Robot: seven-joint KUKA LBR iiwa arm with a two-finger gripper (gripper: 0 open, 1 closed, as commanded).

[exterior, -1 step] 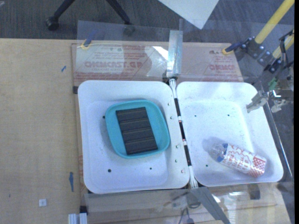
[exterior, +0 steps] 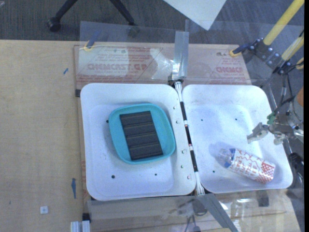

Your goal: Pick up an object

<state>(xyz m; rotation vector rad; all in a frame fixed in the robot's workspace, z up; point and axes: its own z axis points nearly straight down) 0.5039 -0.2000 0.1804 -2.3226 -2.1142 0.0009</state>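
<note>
In the right bin (exterior: 227, 105) a crumpled clear plastic wrapper with a red and white pattern (exterior: 246, 164) lies on its side near the front right corner. In the left bin (exterior: 94, 144) a teal tray (exterior: 116, 129) carries a dark grey ridged block (exterior: 140, 135). My gripper (exterior: 267, 136) hangs over the right bin's right side, just above and behind the wrapper, apart from it. It stands open, with nothing between its fingers.
A ridge (exterior: 186, 134) divides the two bins. Behind them lies a clear sheet on printed cardboard (exterior: 125, 64). Yellow poles and clamps (exterior: 270, 42) stand at the back right. Bare wooden bench (exterior: 36, 129) stretches to the left.
</note>
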